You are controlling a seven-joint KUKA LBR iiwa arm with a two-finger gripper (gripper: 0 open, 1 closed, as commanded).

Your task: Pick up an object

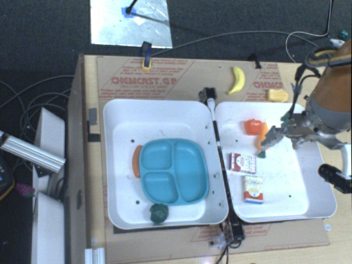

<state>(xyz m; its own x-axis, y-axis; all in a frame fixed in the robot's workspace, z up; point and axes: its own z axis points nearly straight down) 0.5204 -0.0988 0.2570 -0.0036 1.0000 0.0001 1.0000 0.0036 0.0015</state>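
From the overhead camera, the arm point(333, 89) enters at the right edge of the frame and bends down over the right bin point(316, 202). Its gripper point(268, 144) hangs low in the upper middle of that bin, just beside an orange carrot-like piece point(260, 135) and right of an orange-red pepper-like toy point(253, 126); whether the gripper is parted or closed I cannot tell. Below it lie a red-and-white carton point(242, 163) and a smaller yellow-topped box point(253, 190). The left bin point(118, 147) holds a blue divided plate point(174, 171), an orange sausage-like item point(136, 160) at its left edge and a dark green lump point(159, 213) below. On the board above the bins rest a banana point(237, 80) and a yellow block point(278, 95).
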